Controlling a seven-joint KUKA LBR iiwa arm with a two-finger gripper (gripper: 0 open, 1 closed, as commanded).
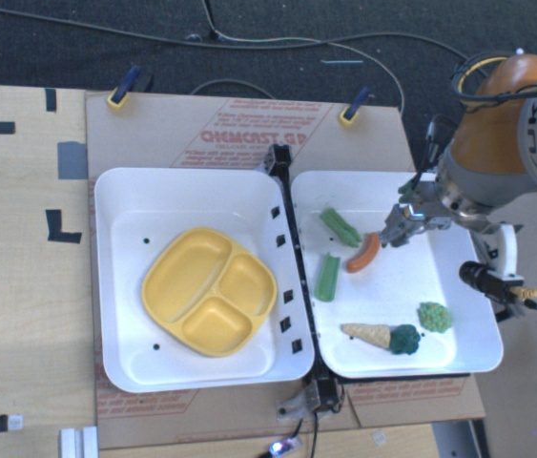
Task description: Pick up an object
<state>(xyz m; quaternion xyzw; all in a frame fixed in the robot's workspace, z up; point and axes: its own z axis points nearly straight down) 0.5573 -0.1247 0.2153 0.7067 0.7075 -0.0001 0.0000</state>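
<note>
My gripper hangs over the right bin, just right of an orange carrot-like piece and close to its upper end. Nothing shows in its grasp. A green bean-like piece lies up-left of the carrot, and a second green stick lies below-left near the divider. A light green broccoli piece sits at the lower right. A tan cone with a dark green clump at its end lies along the front.
The left bin holds a yellow divided plate. A black divider runs between the bins. The grey arm with its orange band reaches in from the upper right. Cables cross the dark floor behind.
</note>
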